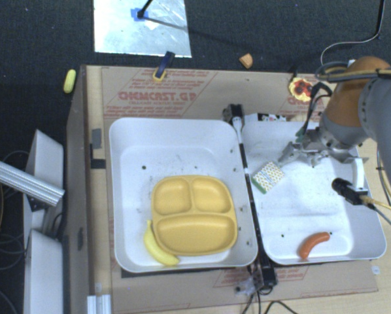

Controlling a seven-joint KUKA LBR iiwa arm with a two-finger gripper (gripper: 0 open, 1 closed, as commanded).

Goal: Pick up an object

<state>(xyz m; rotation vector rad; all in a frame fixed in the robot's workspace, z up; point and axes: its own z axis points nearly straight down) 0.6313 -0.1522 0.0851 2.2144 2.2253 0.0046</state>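
Two white bins (pixel 182 133) are showing against a brown cardboard tabletop (pixel 156 90) printed with red lettering. A yellow divided plate (pixel 194 216) and a yellow banana (pixel 157 247) are sitting in the left bin. In the right bin are lying an orange-red sausage (pixel 314 243) and a small card (pixel 268 176) patterned with green and white dots. The arm (pixel 359 110) is showing grey with orange.

A divided tray (pixel 194 216) is lying in the left bin (pixel 127 175), a banana (pixel 157 248) touching its front-left edge. In the right bin (pixel 372 237), a sponge (pixel 268 176) is sitting near the left wall and a sausage (pixel 313 244) near the front.
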